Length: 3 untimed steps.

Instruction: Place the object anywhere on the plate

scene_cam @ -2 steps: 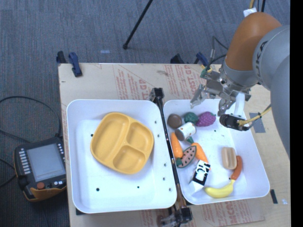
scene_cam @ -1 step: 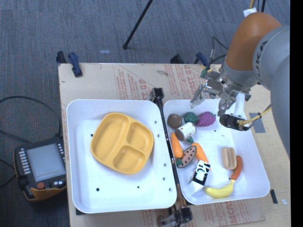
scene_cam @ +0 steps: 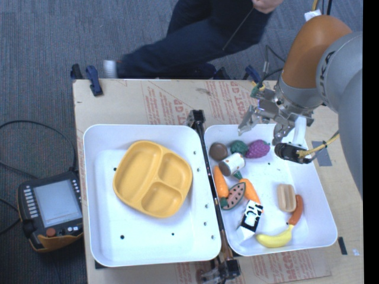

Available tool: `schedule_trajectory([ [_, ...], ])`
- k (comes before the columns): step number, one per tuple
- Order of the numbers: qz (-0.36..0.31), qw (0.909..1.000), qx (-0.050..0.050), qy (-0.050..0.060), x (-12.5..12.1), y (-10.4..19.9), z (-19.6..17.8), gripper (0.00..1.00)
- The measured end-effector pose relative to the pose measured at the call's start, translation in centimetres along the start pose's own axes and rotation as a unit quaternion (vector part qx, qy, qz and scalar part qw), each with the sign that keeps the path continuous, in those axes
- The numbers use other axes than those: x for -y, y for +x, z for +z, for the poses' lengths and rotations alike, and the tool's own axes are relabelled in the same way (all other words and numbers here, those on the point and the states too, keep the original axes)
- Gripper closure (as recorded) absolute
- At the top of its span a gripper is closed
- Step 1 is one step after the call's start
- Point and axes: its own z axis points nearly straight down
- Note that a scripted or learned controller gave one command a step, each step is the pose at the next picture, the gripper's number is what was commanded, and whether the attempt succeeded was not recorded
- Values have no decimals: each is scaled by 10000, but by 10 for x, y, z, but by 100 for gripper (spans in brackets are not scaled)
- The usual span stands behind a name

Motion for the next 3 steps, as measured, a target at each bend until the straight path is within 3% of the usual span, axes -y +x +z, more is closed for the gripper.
schedule_trajectory([
  [3, 0, 10000, 0, 0, 0, 0, 0, 0],
])
